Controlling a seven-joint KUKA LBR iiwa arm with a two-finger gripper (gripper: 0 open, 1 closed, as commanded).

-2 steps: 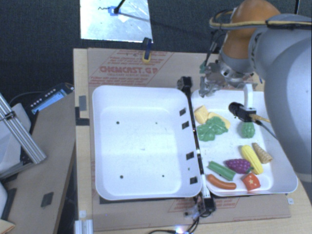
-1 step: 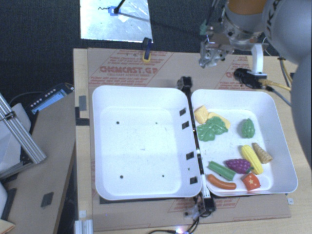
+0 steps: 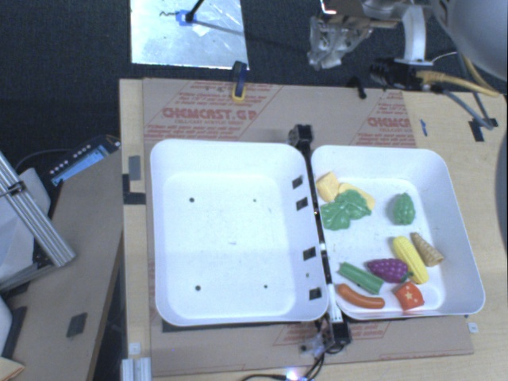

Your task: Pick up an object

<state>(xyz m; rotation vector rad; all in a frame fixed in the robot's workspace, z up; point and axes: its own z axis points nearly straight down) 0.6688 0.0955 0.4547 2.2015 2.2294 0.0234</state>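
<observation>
Nearest the lens, along the lower edge of the right bin (image 3: 456, 205), a red-orange sausage (image 3: 359, 296) lies beside a red pepper (image 3: 408, 295). Just above them sit a dark green cucumber-like piece (image 3: 359, 277) and a purple grape bunch (image 3: 388, 270), the two touching. To their right a yellow corn cob (image 3: 409, 258) lies at a slant, with a tan cone-shaped piece (image 3: 427, 249) against its upper end. Higher in that bin a green leafy piece (image 3: 345, 209) rests by the divider, overlapping a yellow piece (image 3: 355, 195) behind it, and another pale yellow chunk (image 3: 328, 186) sits just above it. A small green bumpy vegetable (image 3: 403, 208) stands apart toward the right wall. All these objects are in the right half of the frame; the left bin (image 3: 163, 213) fills the centre-left. Both bins rest on a cardboard sheet (image 3: 214, 109) on the desk (image 3: 87, 236). At the upper part of the frame, well beyond the bins, the tool (image 3: 332, 48) hangs above the dark floor (image 3: 63, 54); whether it is apart or together cannot be told, and nothing is visible in it. A shiny square sheet (image 3: 186, 22) lies at upper left.
</observation>
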